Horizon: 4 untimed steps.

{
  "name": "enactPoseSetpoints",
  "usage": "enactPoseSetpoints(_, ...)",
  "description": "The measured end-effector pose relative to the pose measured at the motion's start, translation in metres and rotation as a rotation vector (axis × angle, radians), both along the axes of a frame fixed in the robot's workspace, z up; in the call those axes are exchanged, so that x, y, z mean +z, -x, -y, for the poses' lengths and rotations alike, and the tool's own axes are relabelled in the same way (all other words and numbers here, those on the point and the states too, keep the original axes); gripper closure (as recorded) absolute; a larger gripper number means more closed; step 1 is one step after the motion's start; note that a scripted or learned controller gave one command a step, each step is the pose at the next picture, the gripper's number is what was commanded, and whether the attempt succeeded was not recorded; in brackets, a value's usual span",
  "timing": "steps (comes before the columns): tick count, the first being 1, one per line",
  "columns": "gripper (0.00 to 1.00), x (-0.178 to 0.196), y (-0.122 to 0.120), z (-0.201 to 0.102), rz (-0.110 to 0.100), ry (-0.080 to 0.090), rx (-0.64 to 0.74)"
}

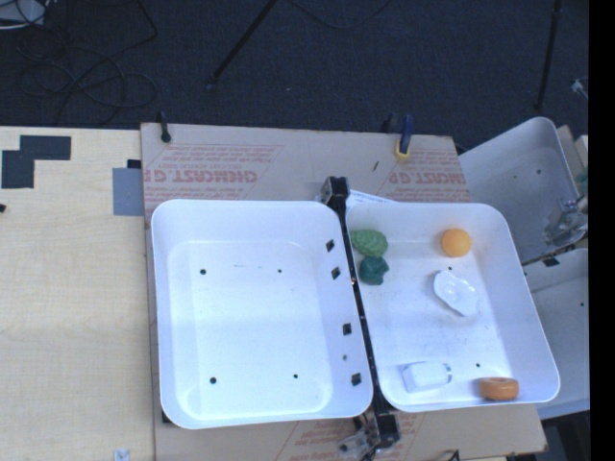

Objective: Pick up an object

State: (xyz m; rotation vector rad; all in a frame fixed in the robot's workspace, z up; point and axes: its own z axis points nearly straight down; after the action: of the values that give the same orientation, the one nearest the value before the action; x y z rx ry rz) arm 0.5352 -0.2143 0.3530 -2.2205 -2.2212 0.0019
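The right bin (524, 301) holds several small objects. A light green lump (369, 242) and a dark teal lump (372, 270) lie by its left wall. An orange ball (455, 242) sits near the back. A white rounded piece (455, 292) lies in the middle. Near the front lie a white block (425, 376) and an orange disc (499, 388).
The left bin (168, 286) stands beside the right one, with a black divider clip strip (348, 296) between them. Both rest on a cardboard sheet (240, 166) on the wooden bench. A grey metal plate (519, 166) stands at the right.
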Motion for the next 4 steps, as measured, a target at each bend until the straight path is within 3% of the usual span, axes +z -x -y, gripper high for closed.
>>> enactPoseSetpoints(1,1.00,-0.083,0.063,-0.001,-0.012,-0.005,-0.004)
enactPoseSetpoints(2,1.00,-0.123,0.060,-0.004,-0.006,-0.003,-0.001)
enactPoseSetpoints(3,1.00,-0.183,0.033,-0.019,-0.005,-0.004,0.002)
enactPoseSetpoints(4,0.00,-0.180,0.033,-0.018,-0.002,-0.002,-0.002)
